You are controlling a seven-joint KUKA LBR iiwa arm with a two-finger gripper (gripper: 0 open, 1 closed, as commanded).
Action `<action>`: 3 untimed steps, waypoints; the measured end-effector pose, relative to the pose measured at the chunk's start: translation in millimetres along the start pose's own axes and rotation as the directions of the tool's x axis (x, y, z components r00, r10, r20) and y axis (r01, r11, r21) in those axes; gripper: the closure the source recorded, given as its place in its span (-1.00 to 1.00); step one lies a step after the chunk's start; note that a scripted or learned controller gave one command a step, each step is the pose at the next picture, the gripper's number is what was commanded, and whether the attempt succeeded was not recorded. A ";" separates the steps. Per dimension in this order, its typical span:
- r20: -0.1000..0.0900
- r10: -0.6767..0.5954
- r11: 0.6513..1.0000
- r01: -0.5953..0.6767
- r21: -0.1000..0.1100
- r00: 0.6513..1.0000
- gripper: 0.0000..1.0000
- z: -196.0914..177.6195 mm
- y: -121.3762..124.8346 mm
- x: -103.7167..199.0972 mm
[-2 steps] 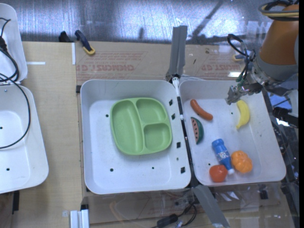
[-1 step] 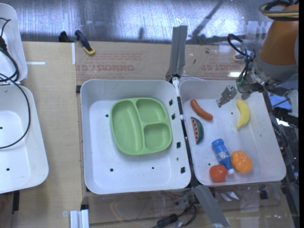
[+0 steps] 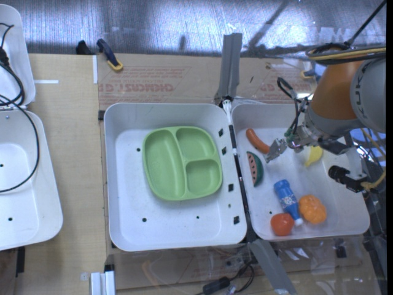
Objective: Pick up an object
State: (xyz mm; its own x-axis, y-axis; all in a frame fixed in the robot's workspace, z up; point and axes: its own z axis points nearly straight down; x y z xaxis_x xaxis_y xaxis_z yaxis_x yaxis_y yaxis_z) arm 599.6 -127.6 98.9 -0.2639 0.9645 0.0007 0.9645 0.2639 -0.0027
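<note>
We see a green divided plate [image 3: 182,163] lying in the middle of the left bin [image 3: 123,226]. In the right bin [image 3: 350,223], a toy hot dog [image 3: 258,141] lies near the far left corner, a watermelon slice [image 3: 255,168] against the left wall, and a blue bottle [image 3: 285,198], a red tomato [image 3: 282,224] and an orange [image 3: 313,209] toward the near edge. The gripper [image 3: 277,148] hangs beside the hot dog; we cannot tell how its jaws stand. A yellow banana [image 3: 314,156] lies to its right.

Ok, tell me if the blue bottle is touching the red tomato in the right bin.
Touching. In the camera view the blue bottle's white cap end lies against the red tomato, with no bin floor visible between them.
</note>
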 end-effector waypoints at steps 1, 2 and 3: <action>0.000 -0.113 0.994 0.113 -0.001 0.994 -1.00 7.9 -63.8 32.5; 0.001 -0.108 0.994 0.108 -0.002 0.994 1.00 -1.0 -63.7 31.5; 0.002 0.041 0.999 -0.041 -0.002 0.999 1.00 -92.4 0.8 49.6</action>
State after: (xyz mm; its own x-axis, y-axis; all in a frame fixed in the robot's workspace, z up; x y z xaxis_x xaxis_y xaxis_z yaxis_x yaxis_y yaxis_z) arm 587.5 -79.5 191.4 -0.2245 0.9745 -0.0014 0.9745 0.2245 -0.0007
